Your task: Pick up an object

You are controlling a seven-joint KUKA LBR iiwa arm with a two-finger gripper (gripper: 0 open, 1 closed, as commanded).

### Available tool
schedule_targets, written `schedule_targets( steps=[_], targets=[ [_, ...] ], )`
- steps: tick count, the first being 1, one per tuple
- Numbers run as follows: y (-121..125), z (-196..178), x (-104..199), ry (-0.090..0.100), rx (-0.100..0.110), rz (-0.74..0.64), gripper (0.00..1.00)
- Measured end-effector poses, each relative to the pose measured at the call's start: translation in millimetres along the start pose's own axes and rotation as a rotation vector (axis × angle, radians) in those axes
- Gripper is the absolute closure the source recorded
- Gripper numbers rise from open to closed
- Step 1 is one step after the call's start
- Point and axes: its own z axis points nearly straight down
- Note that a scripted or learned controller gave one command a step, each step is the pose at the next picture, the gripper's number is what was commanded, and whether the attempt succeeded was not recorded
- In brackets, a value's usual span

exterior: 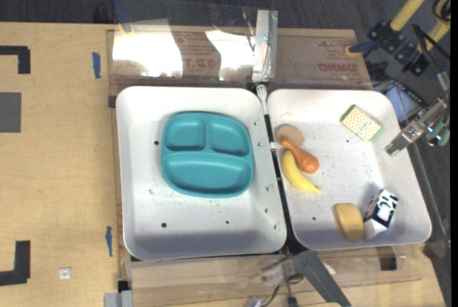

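The right bin (336, 227) holds several objects. A yellow banana (298, 174) lies near its left wall, with an orange carrot (300, 156) across its top end and a tan rounded piece (289, 134) just behind. A pale green-and-yellow block (361, 123) lies at the back right. A tan cylinder (349, 220) and a black-and-white object (383, 211) sit at the front right. My gripper (405, 138) hangs over the bin's right rim, off to the right of the block and touching none of the objects.
The left bin (136, 155) carries a teal divided plate (207, 154). A clear plastic sheet and a cardboard wall (308, 59) stand behind both bins. A yellow pole and dark clamps (401, 33) stand at the back right.
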Motion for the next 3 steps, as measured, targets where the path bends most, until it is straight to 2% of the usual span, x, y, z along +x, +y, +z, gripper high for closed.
schedule_targets(
  steps=[1,2,3],
  targets=[
    [-41.5,-28.5,-70.3,0.0,0.001,-0.643,1.0],
    [-55.1,-18.1,-77.6,0.006,0.0,-1.1,1.0],
    [-10.5,-63.5,-73.2,-0.002,-0.002,-1.052,1.0]
  ],
)
